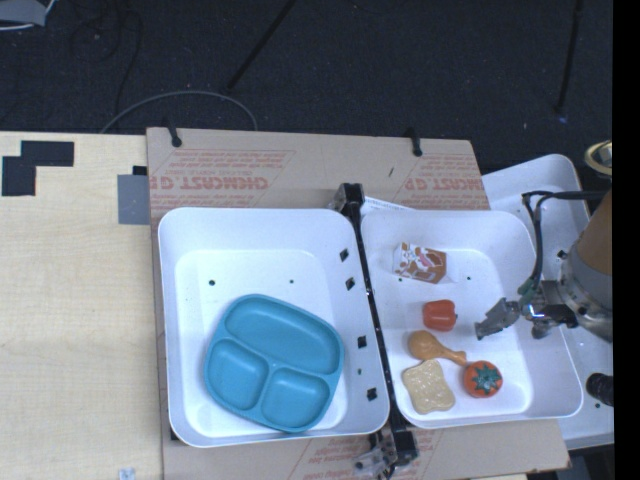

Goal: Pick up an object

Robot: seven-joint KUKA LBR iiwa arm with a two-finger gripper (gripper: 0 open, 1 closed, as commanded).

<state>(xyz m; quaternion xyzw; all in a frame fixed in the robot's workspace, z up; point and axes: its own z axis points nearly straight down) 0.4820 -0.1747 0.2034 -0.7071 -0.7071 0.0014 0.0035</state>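
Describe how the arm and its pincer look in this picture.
The pincer is small, dark grey metal, with short angular fingers that catch glints of light. Behind it sits a bulkier grey wrist block. A thin black cable loops up from the wrist. An orange-brown band shows above, at the picture's right edge.

This is a robotics lab, not a home. Two white bins (255, 230) sit on a printed cardboard sheet (310, 173) over a pale wood tabletop (70, 318). Beyond the cardboard, loose black cables (180, 98) trail across dark carpet (400, 48), and toy food (440, 315) fills the right bin.
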